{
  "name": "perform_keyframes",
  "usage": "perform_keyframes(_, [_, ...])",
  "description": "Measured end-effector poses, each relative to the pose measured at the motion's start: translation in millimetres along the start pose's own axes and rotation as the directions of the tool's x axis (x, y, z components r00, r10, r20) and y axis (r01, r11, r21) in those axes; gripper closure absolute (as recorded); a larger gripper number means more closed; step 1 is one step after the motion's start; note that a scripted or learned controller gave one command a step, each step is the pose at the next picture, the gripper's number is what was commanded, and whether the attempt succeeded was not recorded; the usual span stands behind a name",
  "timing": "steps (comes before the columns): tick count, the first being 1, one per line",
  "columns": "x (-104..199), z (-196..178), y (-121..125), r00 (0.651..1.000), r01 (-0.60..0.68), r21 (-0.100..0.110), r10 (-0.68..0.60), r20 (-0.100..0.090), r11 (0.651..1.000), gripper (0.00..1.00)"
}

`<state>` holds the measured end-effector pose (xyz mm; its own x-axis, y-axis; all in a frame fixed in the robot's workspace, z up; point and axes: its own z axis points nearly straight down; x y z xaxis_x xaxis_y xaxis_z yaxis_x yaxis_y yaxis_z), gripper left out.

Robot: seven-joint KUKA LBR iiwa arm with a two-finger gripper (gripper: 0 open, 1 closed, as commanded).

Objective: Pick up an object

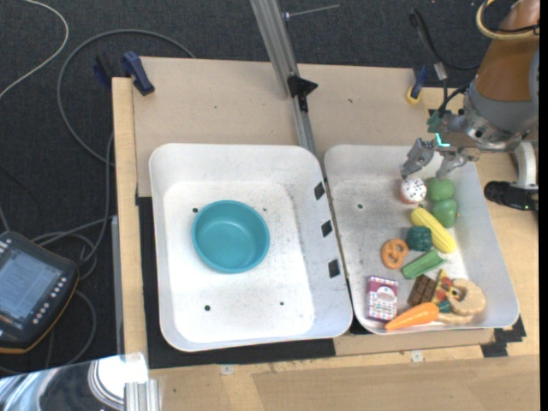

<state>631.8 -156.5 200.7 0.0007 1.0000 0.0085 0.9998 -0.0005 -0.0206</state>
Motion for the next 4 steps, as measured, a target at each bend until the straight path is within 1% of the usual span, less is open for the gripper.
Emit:
perform_keyframes(1, [0,-4,2,1.0,0.001,-0.008,-0.001,0.001,1.0,0.0])
perform_keyframes(2, [8,42,3,1.0,0.002,-0.001,-0.002,0.001,1.0,0.0])
perform_keyframes(3, [4,75,4,1.0,-0.001,-0.014,0.001,0.005,1.0,0.0])
perform_keyframes(4, [0,85,12,1.0,-0.002,-0.032,0.002,0.012,0.999,0.0])
